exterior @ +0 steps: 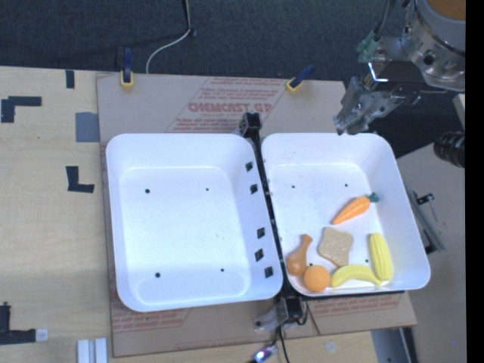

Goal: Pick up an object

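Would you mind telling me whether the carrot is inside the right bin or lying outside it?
Inside. The carrot lies on the floor of the right bin, within its white rim, up from the bread and corn.

Even, bright light falls from above, the left bin [181,218] glares white with soft shadows inside, focus slightly soft.

- Orange plastic carrot with a green tip [352,209], lying slantwise in the right white bin [318,157].
- Tan slice of toy bread [335,246], flat, just below the carrot.
- Yellow corn cob [380,256], near the right wall.
- Yellow banana [354,276], along the front wall.
- Round orange fruit [316,278], beside the banana.
- Orange-brown drumstick [299,257], touching the orange fruit.
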You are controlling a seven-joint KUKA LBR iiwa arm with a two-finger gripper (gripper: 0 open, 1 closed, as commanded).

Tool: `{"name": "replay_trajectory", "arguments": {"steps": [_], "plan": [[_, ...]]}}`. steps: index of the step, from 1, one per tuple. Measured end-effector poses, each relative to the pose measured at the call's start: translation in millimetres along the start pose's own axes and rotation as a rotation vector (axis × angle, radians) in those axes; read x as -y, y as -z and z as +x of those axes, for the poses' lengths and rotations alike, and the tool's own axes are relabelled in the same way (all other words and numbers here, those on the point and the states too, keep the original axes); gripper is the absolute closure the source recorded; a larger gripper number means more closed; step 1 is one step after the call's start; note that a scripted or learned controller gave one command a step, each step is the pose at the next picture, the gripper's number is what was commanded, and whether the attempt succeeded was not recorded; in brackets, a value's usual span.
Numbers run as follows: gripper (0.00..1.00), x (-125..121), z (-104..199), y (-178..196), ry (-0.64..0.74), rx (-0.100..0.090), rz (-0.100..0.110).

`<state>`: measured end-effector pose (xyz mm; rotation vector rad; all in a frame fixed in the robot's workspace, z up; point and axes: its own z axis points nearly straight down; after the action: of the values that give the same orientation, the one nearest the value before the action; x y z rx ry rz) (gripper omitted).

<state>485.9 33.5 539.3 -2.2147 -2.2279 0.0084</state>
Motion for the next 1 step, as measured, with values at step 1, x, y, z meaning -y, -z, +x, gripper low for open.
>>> {"name": "replay_trajectory", "arguments": {"steps": [1], "plan": [[1.00,-25.4,57.8,-5.5,0.000,-0.004,-0.002]]}}
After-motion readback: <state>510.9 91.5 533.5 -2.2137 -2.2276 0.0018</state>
